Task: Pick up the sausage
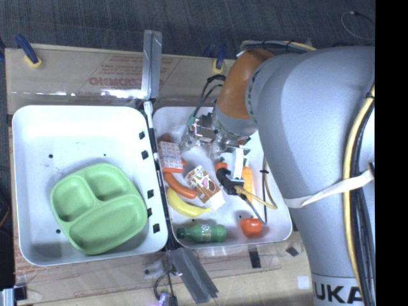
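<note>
Two white bins sit side by side: the left bin (25, 171) holds one green divided plate (99, 207). The right bin (280, 225) holds one sausage (180, 185) at centre frame, one banana (185, 206), one green bottle (203, 233) and one tomato (252, 226). The gripper (213, 139) hangs over that bin's upper part; whether it is clenched, I cannot tell.

Sausage (176, 183): orange-red, long, curved, lying flat, right bin's left part, just above banana (185, 205).

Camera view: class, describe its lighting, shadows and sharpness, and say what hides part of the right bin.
Camera view: soft, even light; a faint shadow lies beside the green tray in the left bin; the picture is slightly grainy, and small items like the sausage lack crisp edges; the arm covers the right bin's far side.
</note>
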### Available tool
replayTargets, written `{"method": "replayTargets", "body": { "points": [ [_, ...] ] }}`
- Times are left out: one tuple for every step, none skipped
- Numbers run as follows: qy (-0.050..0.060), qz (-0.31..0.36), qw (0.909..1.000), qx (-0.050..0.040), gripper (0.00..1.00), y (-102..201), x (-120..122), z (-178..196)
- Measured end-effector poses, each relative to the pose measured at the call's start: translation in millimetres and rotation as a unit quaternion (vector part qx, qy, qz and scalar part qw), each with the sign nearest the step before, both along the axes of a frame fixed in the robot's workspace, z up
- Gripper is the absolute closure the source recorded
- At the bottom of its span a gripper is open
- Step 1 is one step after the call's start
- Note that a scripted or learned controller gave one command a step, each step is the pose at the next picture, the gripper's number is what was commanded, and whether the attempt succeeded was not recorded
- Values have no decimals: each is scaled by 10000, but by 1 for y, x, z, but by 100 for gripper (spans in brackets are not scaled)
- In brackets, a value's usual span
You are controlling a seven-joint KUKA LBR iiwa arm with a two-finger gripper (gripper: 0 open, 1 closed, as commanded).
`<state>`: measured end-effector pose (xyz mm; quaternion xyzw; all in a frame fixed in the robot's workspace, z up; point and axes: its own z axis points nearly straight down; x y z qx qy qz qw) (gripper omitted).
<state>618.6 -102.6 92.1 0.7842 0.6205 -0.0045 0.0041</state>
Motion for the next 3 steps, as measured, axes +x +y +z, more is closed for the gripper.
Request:
{"method": "replayTargets", "body": {
  "points": [
    [12, -664, 9978, 66, 0, -58, -74, 4],
    [1, 887, 9960, 60, 0, -76, -40, 39],
    [22, 1206, 9926, 112, 0, -92, -126, 0]
  ]
}}
